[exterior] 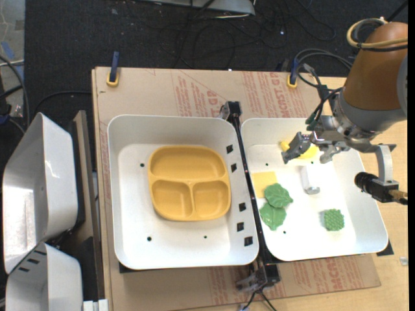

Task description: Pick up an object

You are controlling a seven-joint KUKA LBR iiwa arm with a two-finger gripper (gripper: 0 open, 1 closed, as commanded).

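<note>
Camera view — end effector over the right bin, fingers spread around a yellow object.

Arm cut off by the right edge. Yellow thing half hidden beneath the tool, perhaps between its fingers; too unclear to tell. Grey bin cropped at left.

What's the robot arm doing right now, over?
Gripper over right bin, by yellow piece. Grasp unconfirmed. Green leaves lie apart.
</note>
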